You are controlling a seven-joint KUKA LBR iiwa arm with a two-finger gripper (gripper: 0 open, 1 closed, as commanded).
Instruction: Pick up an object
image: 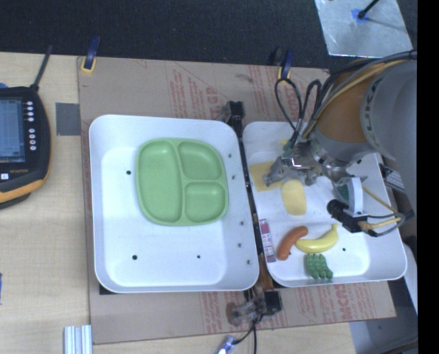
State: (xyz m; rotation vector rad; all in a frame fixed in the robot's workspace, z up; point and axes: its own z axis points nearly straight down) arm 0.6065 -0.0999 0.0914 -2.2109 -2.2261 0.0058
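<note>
**Gripper low in the right bin**

While the arm reaches in from three o'clock, I see the gripper low in the right bin, just above a pale yellow block. I cannot tell its opening from here. At the block's six o'clock lie a sausage, a banana and a green toy. The left bin holds a green divided plate.

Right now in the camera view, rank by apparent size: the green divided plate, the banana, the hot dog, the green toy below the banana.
1. green divided plate, by far the largest.
2. banana.
3. hot dog, close to the banana, so that pair is unsure.
4. green toy, smallest.
</note>
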